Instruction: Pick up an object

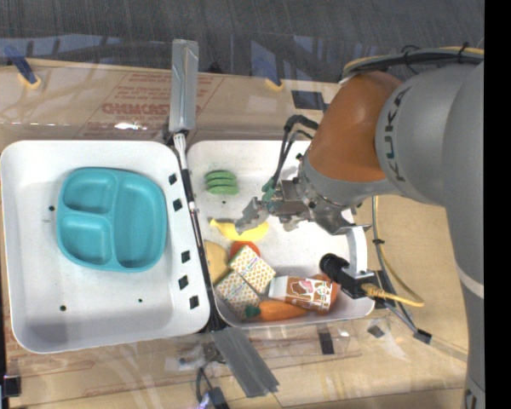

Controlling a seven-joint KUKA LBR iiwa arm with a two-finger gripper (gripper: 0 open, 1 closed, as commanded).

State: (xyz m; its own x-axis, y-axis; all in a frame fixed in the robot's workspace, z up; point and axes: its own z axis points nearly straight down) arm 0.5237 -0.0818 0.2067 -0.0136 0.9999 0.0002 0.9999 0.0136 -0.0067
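Nearest us looms the arm (426, 118), grey with an orange band (353, 135), reaching in from the right above the right bin (238, 153). Its gripper (257, 211) hangs low over the middle of that bin, pointing left, and we cannot tell whether it is open or closed. Just beside its tip, to the lower left, lies a banana (234, 228); they are so close that we cannot say whether they touch. Up from the gripper, near the far wall, we see a green ridged piece (221, 181) lying alone. Below the banana sits a small red piece (244, 247), and against it two patterned boxes (254, 269), touching each other, near the bin's left wall. Right of the boxes a brown and white carton (302, 292) lies on its side, and a carrot (277, 312) lies along the near wall just under it. Beside this bin, the left bin (34, 301) holds a teal plate (112, 218) with three compartments, lying flat in its far half. Both bins rest on a bench (85, 100) covered in brown card.
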